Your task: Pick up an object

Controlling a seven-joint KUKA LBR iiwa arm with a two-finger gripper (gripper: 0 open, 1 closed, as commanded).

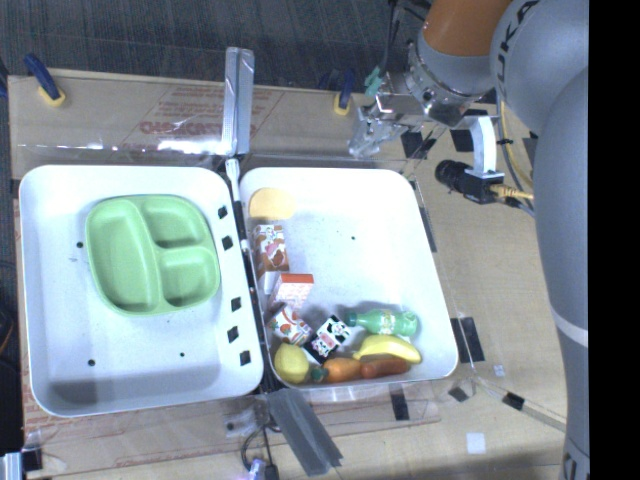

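My gripper (367, 136) hangs over the back rim of the right bin (400, 238), above the bench just behind it, with nothing visibly in it. The right bin's objects lie along its left wall and front: a yellow round piece (271, 204), a brown packet (270, 248), a red-and-white carton (294, 290), a small printed can (288, 325), a black-and-white carton (328, 336), a green bottle (386, 321), a banana (388, 348), a lemon (290, 364) and a carrot (342, 370). All of them are well in front of the gripper.
The left bin (50, 298) holds a green divided tray (152, 252). A metal bar (238, 98) stands upright behind the divider between the bins. Blue clamps (44, 80) grip the cardboard at the back. Cables and a black fitting (470, 180) hang right of the bin.
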